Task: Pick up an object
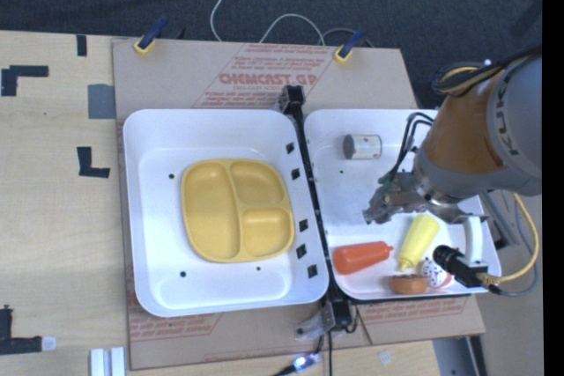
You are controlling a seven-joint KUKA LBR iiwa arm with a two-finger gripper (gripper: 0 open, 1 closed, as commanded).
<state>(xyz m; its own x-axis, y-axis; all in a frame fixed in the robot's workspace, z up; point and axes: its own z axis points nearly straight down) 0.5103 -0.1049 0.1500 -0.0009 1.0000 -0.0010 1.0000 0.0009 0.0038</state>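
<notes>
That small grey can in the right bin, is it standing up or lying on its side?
Lying on its side. The grey can shows its long side, with a dark round end facing left, on the right bin floor.

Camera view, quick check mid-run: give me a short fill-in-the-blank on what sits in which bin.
1. The yellow divided plate lies in the ____ bin.
2. The small grey cylinder lies in the ____ bin.
3. Next to the yellow bottle lies a carrot coloured ____.
4. The gripper hangs over the ____ bin.

Missing words: left; right; orange; right
</notes>
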